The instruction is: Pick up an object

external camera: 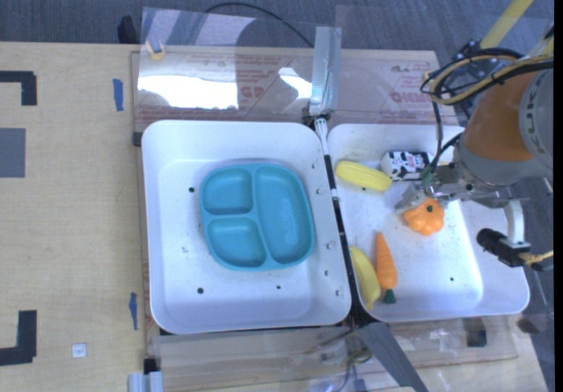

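Pincer (428,197) over orange fruit (424,218); one carrot (385,264).

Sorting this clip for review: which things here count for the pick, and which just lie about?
In play: pincer over the orange fruit, inside the right bin.

Lying about: corn cob, carrot, banana, black-and-white toy, blue divided plate, left bin.

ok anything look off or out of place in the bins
Nothing stands out. The blue divided plate lies flat in the left bin. In the right bin the corn, carrot, banana, orange fruit and black-and-white toy lie loose, unspilled, with the claw over the orange fruit.
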{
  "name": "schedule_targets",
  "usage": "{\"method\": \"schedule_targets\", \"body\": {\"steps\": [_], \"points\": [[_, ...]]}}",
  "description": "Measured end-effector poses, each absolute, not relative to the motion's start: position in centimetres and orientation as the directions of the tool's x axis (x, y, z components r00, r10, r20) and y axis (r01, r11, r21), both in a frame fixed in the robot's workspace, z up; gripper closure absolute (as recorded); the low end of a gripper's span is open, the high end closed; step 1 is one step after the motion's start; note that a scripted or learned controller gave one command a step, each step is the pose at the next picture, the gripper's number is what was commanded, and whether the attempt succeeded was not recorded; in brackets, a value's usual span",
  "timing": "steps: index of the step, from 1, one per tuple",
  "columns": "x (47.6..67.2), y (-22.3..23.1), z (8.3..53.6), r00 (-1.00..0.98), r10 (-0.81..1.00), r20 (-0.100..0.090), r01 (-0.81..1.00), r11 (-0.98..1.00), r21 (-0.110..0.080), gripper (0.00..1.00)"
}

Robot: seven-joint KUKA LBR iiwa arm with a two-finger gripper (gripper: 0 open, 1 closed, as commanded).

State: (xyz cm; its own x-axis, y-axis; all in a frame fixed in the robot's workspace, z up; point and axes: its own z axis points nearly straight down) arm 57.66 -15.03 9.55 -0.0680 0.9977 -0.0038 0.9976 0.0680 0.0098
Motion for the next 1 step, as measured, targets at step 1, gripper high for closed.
{"method": "schedule_targets", "body": {"steps": [1], "points": [[64.95, -5.63, 22.24, -0.166, 0.986, 0.0, 0.986, 0.166, 0.011, 1.0]]}}
